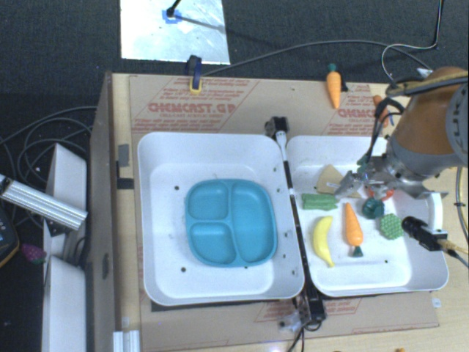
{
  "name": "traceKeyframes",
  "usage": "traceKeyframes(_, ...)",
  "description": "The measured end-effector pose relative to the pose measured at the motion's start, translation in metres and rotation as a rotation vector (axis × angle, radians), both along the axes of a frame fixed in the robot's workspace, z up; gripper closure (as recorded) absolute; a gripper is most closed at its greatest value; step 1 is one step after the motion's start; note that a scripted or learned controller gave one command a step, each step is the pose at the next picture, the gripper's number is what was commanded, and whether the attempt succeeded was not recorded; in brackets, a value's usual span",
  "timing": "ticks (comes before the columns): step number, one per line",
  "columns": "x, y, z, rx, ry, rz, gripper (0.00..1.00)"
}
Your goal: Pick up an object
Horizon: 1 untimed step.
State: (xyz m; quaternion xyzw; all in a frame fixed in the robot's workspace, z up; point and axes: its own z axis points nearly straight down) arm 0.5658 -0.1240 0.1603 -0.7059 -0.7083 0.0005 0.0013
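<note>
Toys lie close together in the right bin (pixel 421 277) nearest you: banana (pixel 323 241), carrot (pixel 353 226), green knobbly piece (pixel 391 226), then the teal piece (pixel 374 208) and green bar (pixel 319 201). Beyond them your gripper (pixel 360 182) hangs low over the teal piece; whether its fingers are apart you cannot tell. Expect a glancing miss, since crowding may push neighbours aside.

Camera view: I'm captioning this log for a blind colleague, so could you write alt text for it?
A grey and orange robot arm reaches from the right over the right bin, its gripper above toy food: a banana, a carrot and a green pod. The left bin holds a blue divided plate.
</note>
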Motion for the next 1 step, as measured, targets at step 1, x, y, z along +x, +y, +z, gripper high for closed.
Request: traceKeyframes(1, -0.0258, -0.0295, -0.0761, -0.002, -0.004, -0.003, 0.0)
